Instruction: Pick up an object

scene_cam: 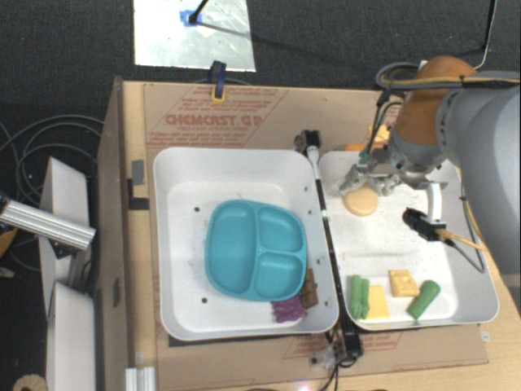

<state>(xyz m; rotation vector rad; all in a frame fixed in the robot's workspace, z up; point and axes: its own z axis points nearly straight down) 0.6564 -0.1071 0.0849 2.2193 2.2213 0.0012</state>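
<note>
Since the gripper hangs just above the pale round piece in the right bin, we judge that its target, though we cannot tell its grasp state.

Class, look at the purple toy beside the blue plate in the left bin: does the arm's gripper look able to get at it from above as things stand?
Probably yes, with care. The purple toy lies uncovered, open from above. But it touches the blue plate, and the bin wall is close, leaving little room for the gripper, now over the right bin.
</note>
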